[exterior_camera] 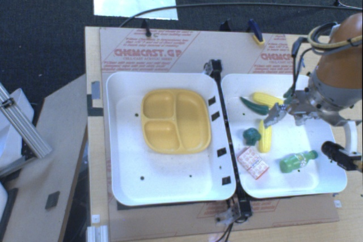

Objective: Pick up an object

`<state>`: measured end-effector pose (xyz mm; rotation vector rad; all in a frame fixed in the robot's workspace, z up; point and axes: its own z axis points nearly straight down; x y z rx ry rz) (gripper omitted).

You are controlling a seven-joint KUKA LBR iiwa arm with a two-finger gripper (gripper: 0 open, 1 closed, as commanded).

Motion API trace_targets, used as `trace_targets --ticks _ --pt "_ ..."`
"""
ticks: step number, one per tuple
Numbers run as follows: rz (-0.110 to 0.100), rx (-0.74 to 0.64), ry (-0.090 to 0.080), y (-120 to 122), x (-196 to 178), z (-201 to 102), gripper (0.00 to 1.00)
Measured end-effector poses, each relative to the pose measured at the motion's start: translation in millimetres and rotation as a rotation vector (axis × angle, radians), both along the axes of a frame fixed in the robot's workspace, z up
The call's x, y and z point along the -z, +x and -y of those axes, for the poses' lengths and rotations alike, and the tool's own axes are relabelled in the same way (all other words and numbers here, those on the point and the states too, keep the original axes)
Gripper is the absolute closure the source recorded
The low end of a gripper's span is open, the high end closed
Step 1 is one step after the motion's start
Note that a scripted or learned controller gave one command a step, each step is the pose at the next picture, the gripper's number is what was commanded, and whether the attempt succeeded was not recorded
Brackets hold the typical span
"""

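Grey gripper [276,116] hangs over the right bin [332,181], just above the yellow corn [265,139]. Its fingers look spread apart, holding nothing. A green bottle [296,161] lies nearby.

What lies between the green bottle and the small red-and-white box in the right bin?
In the camera view, bare white bin floor separates the green bottle from the red-and-white box.

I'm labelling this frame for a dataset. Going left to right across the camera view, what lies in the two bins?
Yellow divided plate in the left bin → pink-and-white packet → green bottle, both in the right bin. The items bunched near the gripper overlap in order, so I leave them out.
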<state>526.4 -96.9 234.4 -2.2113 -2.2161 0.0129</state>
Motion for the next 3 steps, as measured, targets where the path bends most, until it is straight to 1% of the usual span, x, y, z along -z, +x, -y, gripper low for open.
trace_targets --ticks 1,2,3 --pt "0.009 -0.002 -0.001 2 -4 0 0.0" --pt "0.004 0.001 0.0 -7 55 3 0.0" --pt "0.003 0.002 0.0 -16 115 9 0.0"
